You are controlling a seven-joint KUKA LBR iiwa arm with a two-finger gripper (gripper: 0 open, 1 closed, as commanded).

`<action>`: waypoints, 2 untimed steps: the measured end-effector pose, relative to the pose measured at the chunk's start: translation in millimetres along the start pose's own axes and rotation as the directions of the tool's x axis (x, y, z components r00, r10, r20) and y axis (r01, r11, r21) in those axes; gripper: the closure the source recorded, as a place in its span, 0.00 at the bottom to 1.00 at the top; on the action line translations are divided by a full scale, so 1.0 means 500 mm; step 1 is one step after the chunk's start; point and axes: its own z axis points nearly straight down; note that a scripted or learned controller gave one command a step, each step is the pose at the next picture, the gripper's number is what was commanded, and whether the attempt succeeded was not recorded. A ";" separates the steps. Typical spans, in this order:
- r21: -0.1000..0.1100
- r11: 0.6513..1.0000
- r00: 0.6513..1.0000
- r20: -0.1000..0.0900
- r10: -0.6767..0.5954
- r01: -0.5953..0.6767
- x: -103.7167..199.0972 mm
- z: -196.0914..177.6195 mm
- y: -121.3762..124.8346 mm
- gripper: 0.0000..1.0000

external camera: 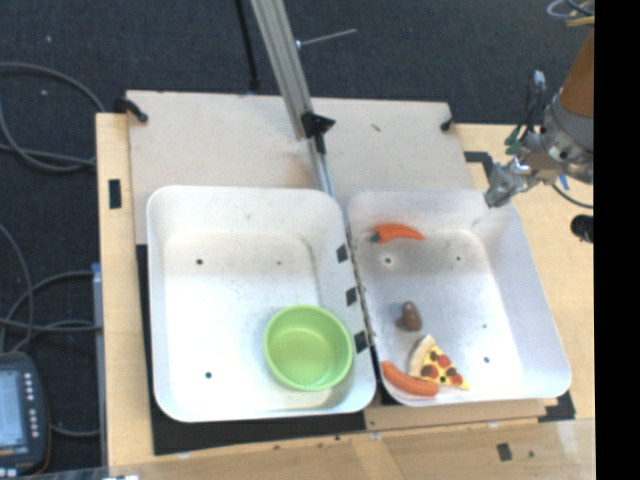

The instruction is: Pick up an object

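Observation:
The right bin [520, 298] holds an orange carrot-like toy [398, 233] near its far left corner, a small brown lump [409, 316] in the middle, a pizza-slice toy [437, 361] and an orange-red sausage [410, 380] at the near edge. A green bowl [308, 346] sits in the left bin [200, 268] at its near right corner. My gripper [497, 193] hangs at the far right corner of the right bin, above its rim, apart from all the toys. Nothing shows between its fingers.
A slanted metal post [285, 63] rises from behind the seam between the bins. Cables [40, 158] lie on the dark floor to the left. A bare board [240, 138] stretches behind the bins.

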 end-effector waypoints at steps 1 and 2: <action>0.006 1.000 1.000 -0.002 -0.003 0.003 0.105 0.016 -0.011 1.00; 0.005 1.000 1.000 -0.004 -0.004 0.004 0.217 -0.007 -0.007 1.00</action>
